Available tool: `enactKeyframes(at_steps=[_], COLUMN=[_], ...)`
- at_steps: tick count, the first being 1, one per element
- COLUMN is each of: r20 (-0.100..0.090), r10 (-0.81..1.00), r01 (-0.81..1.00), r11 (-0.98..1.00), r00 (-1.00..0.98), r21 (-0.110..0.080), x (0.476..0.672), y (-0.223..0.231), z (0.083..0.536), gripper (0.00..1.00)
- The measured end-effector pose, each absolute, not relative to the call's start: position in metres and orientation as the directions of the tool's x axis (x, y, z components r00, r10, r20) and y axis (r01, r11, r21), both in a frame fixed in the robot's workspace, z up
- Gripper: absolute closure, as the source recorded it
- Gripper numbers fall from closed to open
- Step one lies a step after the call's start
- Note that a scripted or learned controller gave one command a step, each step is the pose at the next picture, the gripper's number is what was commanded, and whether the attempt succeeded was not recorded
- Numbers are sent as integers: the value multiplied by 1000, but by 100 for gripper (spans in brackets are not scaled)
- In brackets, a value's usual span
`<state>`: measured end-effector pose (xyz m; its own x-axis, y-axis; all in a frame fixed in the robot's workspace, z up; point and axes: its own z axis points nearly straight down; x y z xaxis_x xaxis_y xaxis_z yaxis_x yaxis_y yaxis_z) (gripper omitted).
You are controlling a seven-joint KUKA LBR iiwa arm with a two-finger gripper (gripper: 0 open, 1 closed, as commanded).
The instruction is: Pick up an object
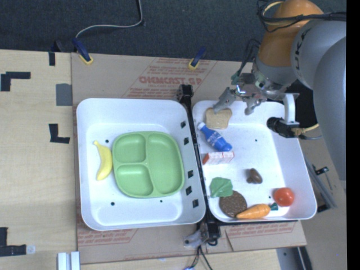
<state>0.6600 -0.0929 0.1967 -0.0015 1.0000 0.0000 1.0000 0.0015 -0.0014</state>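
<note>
My pincer (239,97) hangs spread over the right bin's (292,162) far edge, holding nothing. Green plate (149,165) and banana (103,160) lie in the left bin (90,151). Bread slice (218,118) lies just below my fingers, blue bottle (215,138) beside it.

Two white bins (90,151) sit on brown cardboard printed with red lettering (169,80). In the left bin lie a light green divided plate (149,163) and a yellow banana (103,161). The right bin holds a tan bread slice (218,118), a blue bottle with a white cap (215,138), a red and white carton (219,157), a green leaf (221,187), a dark brown cookie (231,203), an orange carrot (254,211), a red tomato (284,196) and a brown lump (254,176). The arm (320,44) is grey with an orange band (284,27). The bench (28,151) is pale wood with black marks.
</note>
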Motion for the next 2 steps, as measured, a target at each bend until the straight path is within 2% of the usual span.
enactKeyframes(at_steps=[2], r20=[-1], r10=[1000], r01=[1000], r11=[1], r00=[-1], r21=[-2], x=[607], y=[-57], z=[184], gripper=[0])
